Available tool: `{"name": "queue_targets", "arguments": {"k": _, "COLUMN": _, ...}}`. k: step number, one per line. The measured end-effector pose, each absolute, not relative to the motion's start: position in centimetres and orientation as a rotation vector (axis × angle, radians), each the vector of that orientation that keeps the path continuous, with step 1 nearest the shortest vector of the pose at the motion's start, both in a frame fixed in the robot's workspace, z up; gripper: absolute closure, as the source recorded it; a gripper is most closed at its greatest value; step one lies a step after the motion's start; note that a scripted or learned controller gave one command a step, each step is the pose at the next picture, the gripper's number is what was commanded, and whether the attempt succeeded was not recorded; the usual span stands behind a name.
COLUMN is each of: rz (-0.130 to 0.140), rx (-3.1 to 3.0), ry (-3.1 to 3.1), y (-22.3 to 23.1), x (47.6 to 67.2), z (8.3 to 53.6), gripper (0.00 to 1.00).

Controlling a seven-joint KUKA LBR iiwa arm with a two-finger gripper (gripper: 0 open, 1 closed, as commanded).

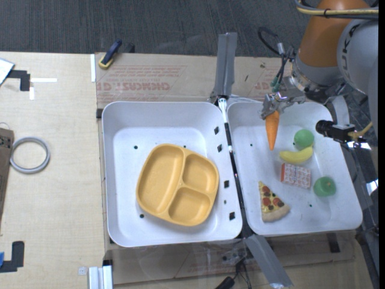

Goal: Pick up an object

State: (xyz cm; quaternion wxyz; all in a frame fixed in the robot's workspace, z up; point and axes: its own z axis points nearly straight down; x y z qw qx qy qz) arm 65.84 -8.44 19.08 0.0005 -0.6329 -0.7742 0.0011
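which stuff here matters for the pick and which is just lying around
Job: gripper, carrot hanging from it, right bin with banana, pizza slice, two green pieces.
Lying about: yellow divided plate in left bin, tape roll, blue-yellow tool.

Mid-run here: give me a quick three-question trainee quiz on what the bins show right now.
1. True or false: the carrot hangs from the gripper over the right bin.
2. What lies in the left bin? A) yellow divided plate B) pizza slice C) banana
3. Fill in: the banana lies just above the ____ block.

Key: 1 true; 2 A; 3 red-and-white.
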Motion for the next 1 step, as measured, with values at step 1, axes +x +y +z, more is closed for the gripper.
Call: {"name": "queue_targets", "arguments": {"k": 1, "rz": 0.005, "rx": -1.952, "ry": -2.46, "y": -5.71, "x": 65.5, "z": 26.2, "gripper": 1.0}}
